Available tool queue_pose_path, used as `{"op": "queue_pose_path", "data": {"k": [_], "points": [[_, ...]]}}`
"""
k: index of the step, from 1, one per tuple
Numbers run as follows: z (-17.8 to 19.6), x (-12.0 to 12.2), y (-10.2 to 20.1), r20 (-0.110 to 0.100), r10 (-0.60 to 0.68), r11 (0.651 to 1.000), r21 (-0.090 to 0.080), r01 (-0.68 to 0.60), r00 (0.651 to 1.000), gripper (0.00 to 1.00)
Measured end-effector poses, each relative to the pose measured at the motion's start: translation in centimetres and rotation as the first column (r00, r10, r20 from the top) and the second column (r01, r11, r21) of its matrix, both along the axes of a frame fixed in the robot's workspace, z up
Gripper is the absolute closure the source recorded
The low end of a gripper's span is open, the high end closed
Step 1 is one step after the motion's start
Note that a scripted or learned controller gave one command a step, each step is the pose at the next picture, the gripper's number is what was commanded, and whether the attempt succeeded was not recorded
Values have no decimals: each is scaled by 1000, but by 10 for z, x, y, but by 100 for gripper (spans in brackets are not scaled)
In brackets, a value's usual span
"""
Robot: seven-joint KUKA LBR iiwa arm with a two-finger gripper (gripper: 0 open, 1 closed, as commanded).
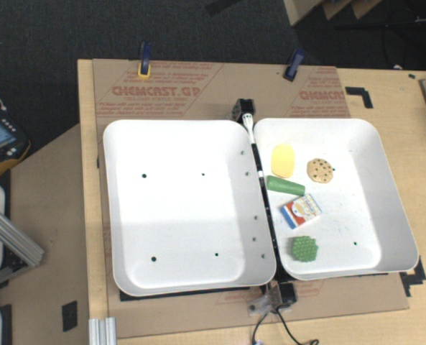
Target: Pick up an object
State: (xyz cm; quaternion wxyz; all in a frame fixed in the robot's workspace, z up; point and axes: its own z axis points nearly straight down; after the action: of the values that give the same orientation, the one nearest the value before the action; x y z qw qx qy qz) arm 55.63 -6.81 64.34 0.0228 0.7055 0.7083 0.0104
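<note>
- Nothing lifted yet: yellow block, cookie, green stick, small box, green ball lie in the right bin.
- Pincer state: cannot tell.
- Next: descend over one piece.

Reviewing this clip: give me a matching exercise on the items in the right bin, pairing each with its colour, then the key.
Things:
1. round cookie
2. bumpy ball
3. small box
4. smooth rounded piece

Colours:
A. yellow
B. red, white and blue
C. tan with dark specks
D. green

Pairs: 1-C, 2-D, 3-B, 4-A
</note>
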Motion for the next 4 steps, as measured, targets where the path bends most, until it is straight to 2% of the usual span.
{"op": "queue_pose_path", "data": {"k": [1, 2, 3, 4], "points": [[0, 0, 0, -1, 0, 1000, 0, 0, 1000, 0], [11, 0, 0, 5, 0, 1000, -2, 0, 1000, 100], [10, 0, 0, 4, 0, 1000, -1, 0, 1000, 0], [22, 1, 0, 11, 0, 1000, -3, 0, 1000, 100]]}}
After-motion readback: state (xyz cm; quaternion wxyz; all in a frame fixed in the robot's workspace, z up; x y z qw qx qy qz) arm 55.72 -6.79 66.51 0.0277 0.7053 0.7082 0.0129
